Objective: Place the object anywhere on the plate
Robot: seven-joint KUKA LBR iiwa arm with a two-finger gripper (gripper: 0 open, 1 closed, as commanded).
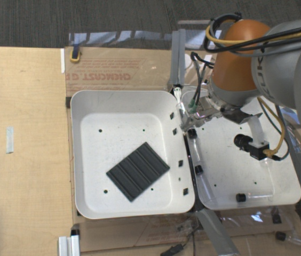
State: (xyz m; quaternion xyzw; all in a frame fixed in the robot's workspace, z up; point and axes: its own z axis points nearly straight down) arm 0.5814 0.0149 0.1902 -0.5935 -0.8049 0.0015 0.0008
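Note:
A dark grey ribbed rectangular plate (138, 170) lies flat and turned at an angle in the left white bin (86, 143), toward its front middle. My gripper (189, 119) hangs below the orange band of the arm, at the left rim of the right white bin (284, 188), close to the divide between the two bins. It is up and to the right of the plate, well apart from it. I see nothing clearly held at the gripper. A small black thing (240, 197) sits near the front edge of the right bin.
The arm's grey body and cables cover the back right of the right bin. Brown cardboard (118, 71) lies behind the left bin, and a wooden bench top (22, 143) stretches to the left with a few small items at its far edge.

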